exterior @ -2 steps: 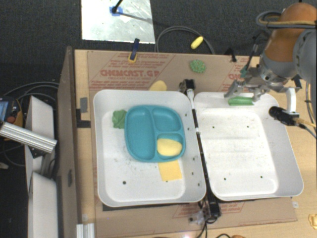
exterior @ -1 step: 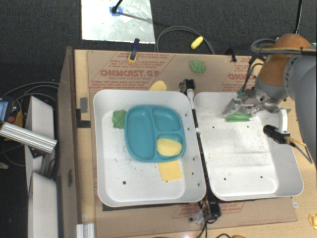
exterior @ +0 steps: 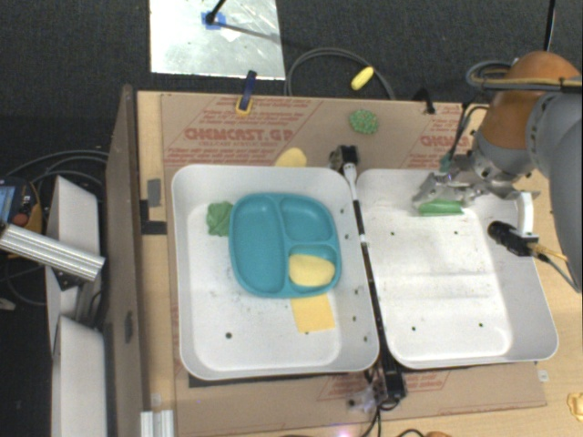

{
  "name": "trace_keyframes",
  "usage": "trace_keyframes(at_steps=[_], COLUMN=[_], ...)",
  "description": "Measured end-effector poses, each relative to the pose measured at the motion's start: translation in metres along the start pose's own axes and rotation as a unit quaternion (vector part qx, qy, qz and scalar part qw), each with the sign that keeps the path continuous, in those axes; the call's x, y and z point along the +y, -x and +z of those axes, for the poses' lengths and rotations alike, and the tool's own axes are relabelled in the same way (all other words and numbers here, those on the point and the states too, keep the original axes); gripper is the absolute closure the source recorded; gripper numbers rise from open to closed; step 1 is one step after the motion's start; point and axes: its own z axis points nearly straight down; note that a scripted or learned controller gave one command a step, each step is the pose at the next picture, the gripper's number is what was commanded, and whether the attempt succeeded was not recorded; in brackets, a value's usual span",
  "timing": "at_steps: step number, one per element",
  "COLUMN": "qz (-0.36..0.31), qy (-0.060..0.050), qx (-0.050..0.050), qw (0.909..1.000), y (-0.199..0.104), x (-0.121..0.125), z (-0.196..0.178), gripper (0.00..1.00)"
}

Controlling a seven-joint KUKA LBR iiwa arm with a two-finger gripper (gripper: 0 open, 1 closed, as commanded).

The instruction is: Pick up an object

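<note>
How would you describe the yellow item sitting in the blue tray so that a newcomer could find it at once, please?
Start at the left white bin and find the blue divided tray in its middle. The rounded yellow piece lies in the tray's small compartment nearest the camera, on the right. Unlike the flat yellow square just below it on the bin floor, it is rounded and sits inside the tray.

The right bin (exterior: 455,289) has a wide bare floor; the one obstacle is a green object (exterior: 441,208) near its far edge, with the gripper (exterior: 437,192) right over it. The left bin (exterior: 196,271) is crowded: a teal divided plate (exterior: 269,244) fills its middle, a yellow lump (exterior: 311,269) sits in one compartment, a yellow slab (exterior: 314,313) lies just beside the plate, and a green piece (exterior: 219,217) touches its far-left edge.
</note>
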Motion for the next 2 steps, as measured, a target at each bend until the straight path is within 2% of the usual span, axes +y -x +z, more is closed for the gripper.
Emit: trace_keyframes(at_steps=[1,2], qz=[-0.002,-0.005], qy=[0.0,-0.003], qx=[0.001,0.004], qw=[1.0,1.0], y=[-0.048,-0.142], x=[-0.03,-0.081], z=[-0.097,-0.119], gripper=[1.0,1.0])
